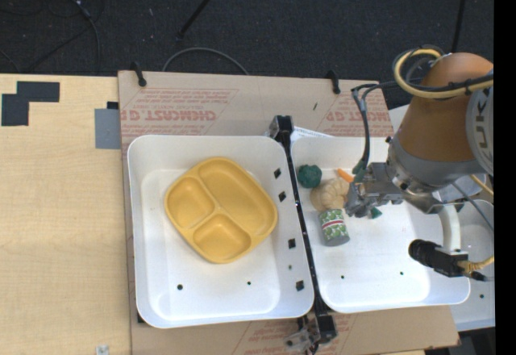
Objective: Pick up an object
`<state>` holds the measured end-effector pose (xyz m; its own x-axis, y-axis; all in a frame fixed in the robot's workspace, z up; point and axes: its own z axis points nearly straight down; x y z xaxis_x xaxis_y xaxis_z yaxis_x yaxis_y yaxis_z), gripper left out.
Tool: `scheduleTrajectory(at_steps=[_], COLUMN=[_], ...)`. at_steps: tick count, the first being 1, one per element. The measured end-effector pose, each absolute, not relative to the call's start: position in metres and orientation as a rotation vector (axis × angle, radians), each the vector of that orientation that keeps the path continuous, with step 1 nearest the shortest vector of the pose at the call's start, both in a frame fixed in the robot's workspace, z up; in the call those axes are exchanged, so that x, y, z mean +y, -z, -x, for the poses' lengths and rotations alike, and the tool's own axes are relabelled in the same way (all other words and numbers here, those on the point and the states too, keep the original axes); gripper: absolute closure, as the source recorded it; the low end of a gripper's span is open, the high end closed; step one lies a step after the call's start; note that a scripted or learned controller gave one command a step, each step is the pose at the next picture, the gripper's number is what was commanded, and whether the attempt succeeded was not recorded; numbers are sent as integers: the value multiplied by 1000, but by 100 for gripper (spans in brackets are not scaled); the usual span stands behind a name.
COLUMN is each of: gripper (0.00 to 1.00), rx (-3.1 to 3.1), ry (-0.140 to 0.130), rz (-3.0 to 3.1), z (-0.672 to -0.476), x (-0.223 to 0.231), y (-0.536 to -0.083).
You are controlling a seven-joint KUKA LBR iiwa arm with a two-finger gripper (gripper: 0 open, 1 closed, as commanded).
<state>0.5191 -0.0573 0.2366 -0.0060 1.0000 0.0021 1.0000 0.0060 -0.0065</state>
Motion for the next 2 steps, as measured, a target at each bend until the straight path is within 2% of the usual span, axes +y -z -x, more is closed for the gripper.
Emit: scheduleTrajectory(at_steps=[1, 2], gripper=[100, 100], rx=[-2223, -2222], ry=[-7, -10], rz=[2212, 2212], z=[-531, -522], x=[-3, 49], y=[-238, -229])
